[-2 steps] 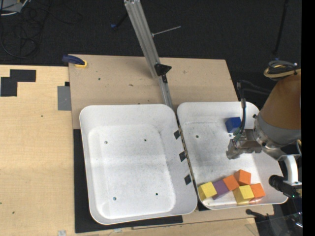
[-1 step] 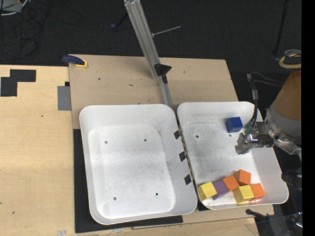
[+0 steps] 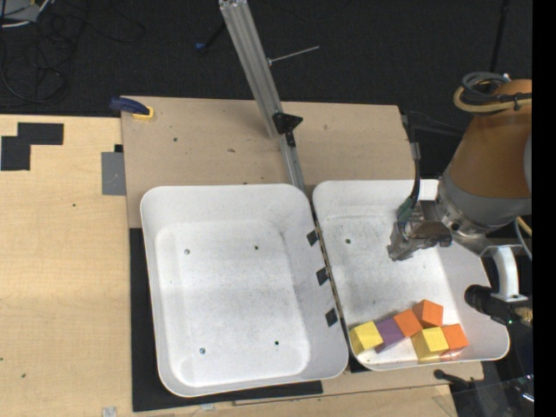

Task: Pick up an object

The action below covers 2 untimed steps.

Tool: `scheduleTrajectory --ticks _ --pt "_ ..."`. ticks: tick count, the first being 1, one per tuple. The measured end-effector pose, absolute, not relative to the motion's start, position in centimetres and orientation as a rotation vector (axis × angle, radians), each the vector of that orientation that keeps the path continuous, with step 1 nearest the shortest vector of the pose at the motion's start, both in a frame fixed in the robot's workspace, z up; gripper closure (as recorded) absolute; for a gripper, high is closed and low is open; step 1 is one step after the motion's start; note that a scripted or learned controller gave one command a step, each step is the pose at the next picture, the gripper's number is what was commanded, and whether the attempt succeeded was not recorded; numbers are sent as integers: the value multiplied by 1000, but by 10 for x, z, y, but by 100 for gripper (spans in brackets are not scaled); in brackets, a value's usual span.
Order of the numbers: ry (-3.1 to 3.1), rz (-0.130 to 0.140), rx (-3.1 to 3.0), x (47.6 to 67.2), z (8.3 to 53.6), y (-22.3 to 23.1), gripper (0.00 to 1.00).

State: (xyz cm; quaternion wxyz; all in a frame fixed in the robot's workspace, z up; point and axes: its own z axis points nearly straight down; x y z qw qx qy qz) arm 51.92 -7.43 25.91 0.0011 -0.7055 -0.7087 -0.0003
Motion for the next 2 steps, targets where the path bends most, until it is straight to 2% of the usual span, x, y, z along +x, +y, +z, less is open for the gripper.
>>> scheduleTrajectory --ticks 2 --pt "-2225 1 -2214 558 240 27 100"
